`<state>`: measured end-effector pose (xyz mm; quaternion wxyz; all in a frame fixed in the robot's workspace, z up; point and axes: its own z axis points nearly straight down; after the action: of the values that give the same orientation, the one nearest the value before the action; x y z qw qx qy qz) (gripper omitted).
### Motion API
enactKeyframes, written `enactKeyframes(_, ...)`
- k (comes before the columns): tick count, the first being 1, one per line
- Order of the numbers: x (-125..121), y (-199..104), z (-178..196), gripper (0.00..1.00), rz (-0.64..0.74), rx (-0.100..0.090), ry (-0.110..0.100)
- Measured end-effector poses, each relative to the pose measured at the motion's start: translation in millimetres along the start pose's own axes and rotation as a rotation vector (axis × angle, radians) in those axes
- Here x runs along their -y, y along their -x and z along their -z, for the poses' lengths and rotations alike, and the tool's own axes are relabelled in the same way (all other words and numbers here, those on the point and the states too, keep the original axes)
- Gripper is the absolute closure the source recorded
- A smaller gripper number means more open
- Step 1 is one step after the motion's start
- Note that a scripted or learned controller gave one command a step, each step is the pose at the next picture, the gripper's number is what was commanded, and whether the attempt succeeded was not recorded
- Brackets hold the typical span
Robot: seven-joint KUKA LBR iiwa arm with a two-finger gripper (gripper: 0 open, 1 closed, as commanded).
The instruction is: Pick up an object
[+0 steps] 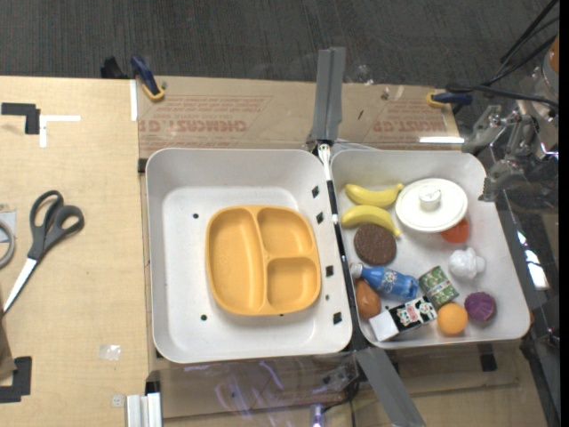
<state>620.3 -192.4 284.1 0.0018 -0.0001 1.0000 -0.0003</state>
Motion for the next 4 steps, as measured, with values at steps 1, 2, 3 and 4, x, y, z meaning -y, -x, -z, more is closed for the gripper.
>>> enactKeyframes(1, -22.3, -39.3, -177.2, 0.00, 0.091, 0.004, -0.001)
enactKeyframes(2, -80.2, -7.2, -189.9, 0.00, -0.081, 0.003, 0.000)
enactKeyframes(3, -0.2, -111.9, -190.7, 0.00, -0.276, -0.001, 0.000)
enactKeyframes(4, -51.0, -110.7, -188.7, 0.00, -0.356, 0.018, -0.024)
